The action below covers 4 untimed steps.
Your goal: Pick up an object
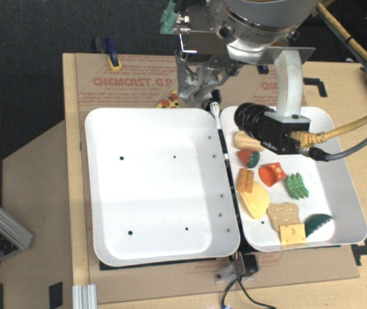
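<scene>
The gripper [197, 85] hangs over the bench beyond the left bin's [151, 250] far rim, at 12 o'clock. It is blurred against the wrist, so I cannot tell whether it is spread or pinched, and nothing shows in it. At its 5 o'clock the toys [270, 172] lie clustered in the right bin [348, 198], probably tipped there loose: small bright food shapes in red, green and yellow.
</scene>
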Available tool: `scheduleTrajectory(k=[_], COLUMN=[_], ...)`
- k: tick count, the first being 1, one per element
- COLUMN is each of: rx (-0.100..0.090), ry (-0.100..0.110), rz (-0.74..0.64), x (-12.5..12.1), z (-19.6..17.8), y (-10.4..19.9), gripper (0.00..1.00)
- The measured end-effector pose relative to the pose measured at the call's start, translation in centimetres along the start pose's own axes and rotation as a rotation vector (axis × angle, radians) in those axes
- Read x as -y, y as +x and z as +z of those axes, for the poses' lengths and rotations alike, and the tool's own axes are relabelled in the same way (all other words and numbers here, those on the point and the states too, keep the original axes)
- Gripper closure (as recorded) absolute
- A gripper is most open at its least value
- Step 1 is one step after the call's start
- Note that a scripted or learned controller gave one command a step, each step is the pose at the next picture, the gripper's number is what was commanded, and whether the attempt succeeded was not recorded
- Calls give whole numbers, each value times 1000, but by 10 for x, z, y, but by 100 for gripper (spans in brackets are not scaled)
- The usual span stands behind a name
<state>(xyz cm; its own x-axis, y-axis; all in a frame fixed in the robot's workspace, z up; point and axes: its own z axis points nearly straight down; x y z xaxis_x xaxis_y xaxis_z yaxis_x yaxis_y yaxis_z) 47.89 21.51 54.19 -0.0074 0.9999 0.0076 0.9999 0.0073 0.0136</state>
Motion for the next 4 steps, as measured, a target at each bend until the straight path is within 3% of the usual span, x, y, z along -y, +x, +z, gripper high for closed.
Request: scheduleTrajectory(k=[1, 2, 3, 4], rx=[14, 1, 13, 6], ry=[27, 0, 27, 11], rz=[8, 6, 8, 8], x=[-17, -23, 4, 1], z=[145, 27, 145, 128], y=[9, 9, 8, 9], gripper=[100, 100, 100, 100])
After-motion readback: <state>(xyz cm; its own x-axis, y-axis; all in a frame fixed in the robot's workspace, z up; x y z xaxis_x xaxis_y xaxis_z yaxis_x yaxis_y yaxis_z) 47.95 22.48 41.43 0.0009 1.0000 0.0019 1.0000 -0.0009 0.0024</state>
